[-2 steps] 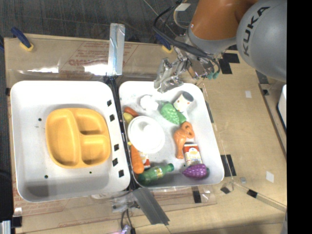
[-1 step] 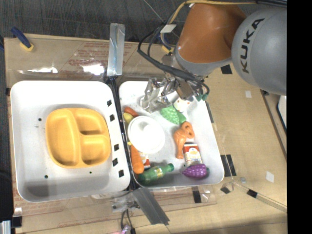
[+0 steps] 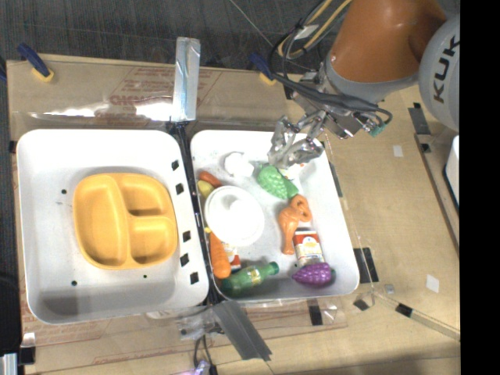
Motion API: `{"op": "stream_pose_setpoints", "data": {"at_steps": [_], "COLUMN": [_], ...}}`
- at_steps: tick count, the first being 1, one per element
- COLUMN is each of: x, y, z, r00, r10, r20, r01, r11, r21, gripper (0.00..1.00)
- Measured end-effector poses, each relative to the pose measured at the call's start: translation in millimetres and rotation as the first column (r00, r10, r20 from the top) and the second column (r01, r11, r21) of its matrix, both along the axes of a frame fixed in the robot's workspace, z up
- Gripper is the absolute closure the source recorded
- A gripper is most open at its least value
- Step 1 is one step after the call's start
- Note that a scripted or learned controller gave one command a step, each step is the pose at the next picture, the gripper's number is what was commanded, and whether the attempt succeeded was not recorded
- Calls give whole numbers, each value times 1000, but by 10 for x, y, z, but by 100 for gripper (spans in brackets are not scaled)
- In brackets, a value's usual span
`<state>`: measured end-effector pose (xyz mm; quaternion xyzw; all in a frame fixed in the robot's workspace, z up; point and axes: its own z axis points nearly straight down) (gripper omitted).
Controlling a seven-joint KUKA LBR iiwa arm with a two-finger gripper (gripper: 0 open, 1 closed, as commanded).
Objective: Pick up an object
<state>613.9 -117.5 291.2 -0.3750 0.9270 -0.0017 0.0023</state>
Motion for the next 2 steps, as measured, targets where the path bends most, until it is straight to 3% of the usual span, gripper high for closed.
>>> {"op": "stream_pose_setpoints", "data": {"at_steps": [1,2], "x": [360,439], "y": [-68,-646], "z": [68,241], "r00": [995,972], "r10": [102,236], "r20": [0,1], "r01": [-102,-236], "r11": [995,972], "r21": [1,-1], "gripper": [100,100]}}
